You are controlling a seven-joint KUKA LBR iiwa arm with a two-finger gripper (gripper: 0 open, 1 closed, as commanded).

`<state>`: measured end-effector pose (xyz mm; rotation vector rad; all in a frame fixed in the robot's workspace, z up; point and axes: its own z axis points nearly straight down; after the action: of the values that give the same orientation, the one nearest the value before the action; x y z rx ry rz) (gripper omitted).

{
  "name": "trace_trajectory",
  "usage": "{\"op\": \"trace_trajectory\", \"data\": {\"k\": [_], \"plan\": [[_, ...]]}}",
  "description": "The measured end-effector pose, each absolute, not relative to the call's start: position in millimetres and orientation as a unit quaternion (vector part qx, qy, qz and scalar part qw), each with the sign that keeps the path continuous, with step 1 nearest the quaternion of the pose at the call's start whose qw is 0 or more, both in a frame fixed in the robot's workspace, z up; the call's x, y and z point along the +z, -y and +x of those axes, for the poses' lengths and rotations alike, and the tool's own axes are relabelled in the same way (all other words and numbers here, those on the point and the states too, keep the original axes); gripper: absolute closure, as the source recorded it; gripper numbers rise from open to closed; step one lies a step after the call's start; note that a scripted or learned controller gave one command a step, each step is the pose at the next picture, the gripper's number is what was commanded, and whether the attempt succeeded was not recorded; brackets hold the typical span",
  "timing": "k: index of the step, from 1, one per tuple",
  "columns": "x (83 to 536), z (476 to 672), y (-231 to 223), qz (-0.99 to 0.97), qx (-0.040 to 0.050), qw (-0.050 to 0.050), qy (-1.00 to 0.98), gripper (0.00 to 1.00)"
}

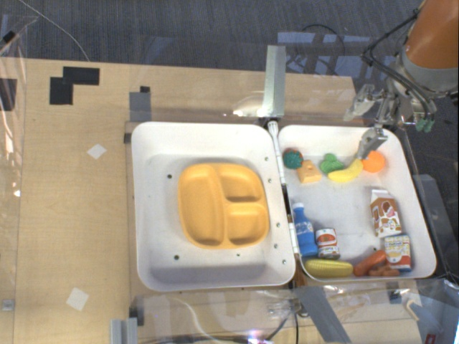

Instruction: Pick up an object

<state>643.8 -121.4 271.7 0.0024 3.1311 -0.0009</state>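
My gripper (363, 124) hangs over the back of the right bin (344, 210), open, with nothing between its fingers. One fingertip (371, 142) stands just above an orange (374, 163) and the end of a yellow banana (344, 173). Beside these lie a green leafy toy (330, 163), a tan wedge (310, 172) and a dark green ball (292, 158). Toward the front are a blue bottle (303, 230), a red can (327, 242), a brown-and-white carton (385, 214), a smaller carton (397, 251), a yellow squash (328, 267) and a red sausage-shaped toy (373, 262).
The left bin (154, 192) holds a yellow divided plate (222, 205). A metal post (275, 81) rises behind the ridge between the bins. Cables and the arm's orange band (430, 38) fill the upper right. Bare wooden bench (64, 206) lies to the left.
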Motion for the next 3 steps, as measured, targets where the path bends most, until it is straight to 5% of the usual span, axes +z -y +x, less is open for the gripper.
{"op": "trace_trajectory", "data": {"k": [1,2,3], "plan": [[271.8,643.8,121.4,0.001,-0.0003,0.005,-1.0,0.0],[129.0,619.9,139.2,0.017,0.0009,-0.002,-1.0,0.0],[174.9,581.7,143.2,0.176,0.0002,0.005,-0.984,0.0]]}}
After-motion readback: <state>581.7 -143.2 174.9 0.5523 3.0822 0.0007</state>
